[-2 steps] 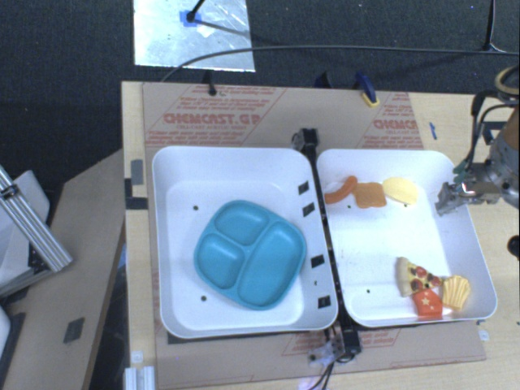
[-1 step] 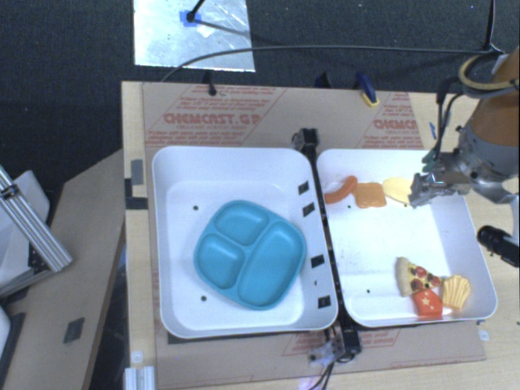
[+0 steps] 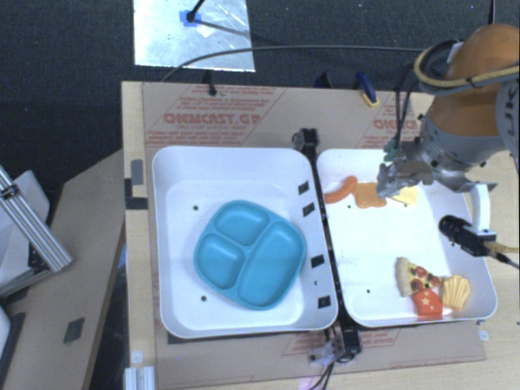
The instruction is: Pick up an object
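My gripper hangs low over the back of the right bin. Just left of it lie an orange sausage-shaped piece and a flat orange-brown piece. A pale yellow piece peeks out beside the gripper on its right, partly hidden by it. At the bin's front right lie a pizza slice, a red piece and a yellow ridged piece, close together.
The left bin holds a blue divided plate in its middle. A black divider with clips runs between the two bins. The arm's orange and grey body looms over the right bin's back right corner.
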`<state>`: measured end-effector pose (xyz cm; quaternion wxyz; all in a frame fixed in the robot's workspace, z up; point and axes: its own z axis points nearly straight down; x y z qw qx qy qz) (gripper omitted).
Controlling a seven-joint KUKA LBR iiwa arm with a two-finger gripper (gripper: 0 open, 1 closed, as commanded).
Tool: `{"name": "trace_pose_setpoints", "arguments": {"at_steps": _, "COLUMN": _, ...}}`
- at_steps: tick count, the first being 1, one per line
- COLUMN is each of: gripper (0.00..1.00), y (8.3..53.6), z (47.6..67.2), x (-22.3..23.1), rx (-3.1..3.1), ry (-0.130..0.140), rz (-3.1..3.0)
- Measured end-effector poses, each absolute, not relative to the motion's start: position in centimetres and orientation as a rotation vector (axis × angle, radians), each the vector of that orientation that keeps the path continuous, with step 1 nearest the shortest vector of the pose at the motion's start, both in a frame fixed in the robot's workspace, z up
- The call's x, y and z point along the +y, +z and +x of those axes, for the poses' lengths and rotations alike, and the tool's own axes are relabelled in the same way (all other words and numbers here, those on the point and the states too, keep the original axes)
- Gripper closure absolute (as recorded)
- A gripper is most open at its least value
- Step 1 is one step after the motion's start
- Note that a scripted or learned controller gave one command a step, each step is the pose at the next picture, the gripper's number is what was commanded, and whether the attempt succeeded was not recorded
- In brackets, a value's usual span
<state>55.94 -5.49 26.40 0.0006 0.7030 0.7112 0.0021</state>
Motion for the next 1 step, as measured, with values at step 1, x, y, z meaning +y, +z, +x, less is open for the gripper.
{"name": "trace_pose_setpoints", "arguments": {"at_steps": 1, "gripper": 1.0, "y": 26.11, "z": 56.54, "x": 0.6, "rx": 2.234, "ry": 0.006, "rz": 2.208}}
